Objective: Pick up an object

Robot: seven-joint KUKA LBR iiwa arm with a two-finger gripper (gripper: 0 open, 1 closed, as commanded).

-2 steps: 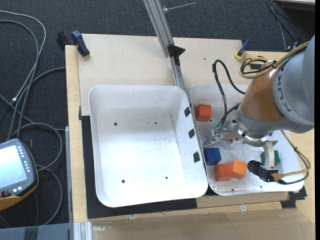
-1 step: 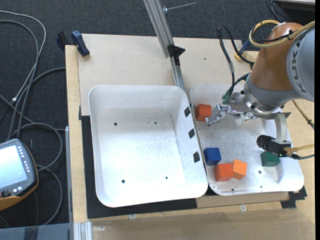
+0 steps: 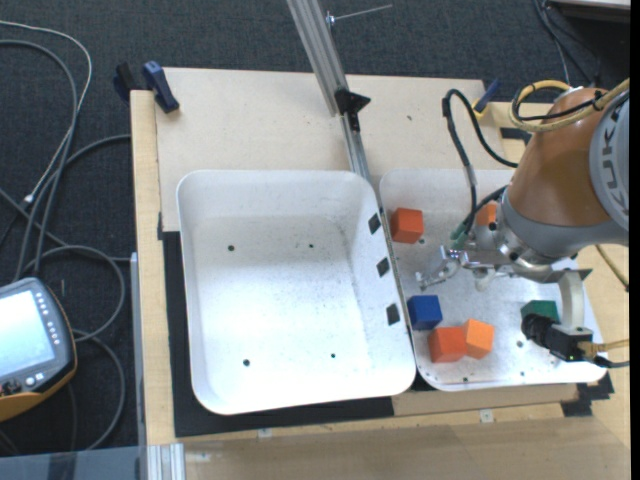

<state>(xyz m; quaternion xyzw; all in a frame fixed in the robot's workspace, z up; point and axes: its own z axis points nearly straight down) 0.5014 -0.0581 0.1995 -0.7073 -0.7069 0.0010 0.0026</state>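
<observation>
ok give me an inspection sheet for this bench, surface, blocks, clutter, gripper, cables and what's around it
Surface: wooden bench bearing left bin and right bin.
Job's things: in the right bin, orange block at the back, blue block, two orange blocks touching, green block.
Clutter: blue clamp.
Gripper: gripper over the right bin, holding nothing.
Cables: black cables by the arm; more on the floor.
Surroundings: dark carpet, handheld pendant.

Four blocks [image 3: 425,311] apparently in right bin [image 3: 500,376].
</observation>
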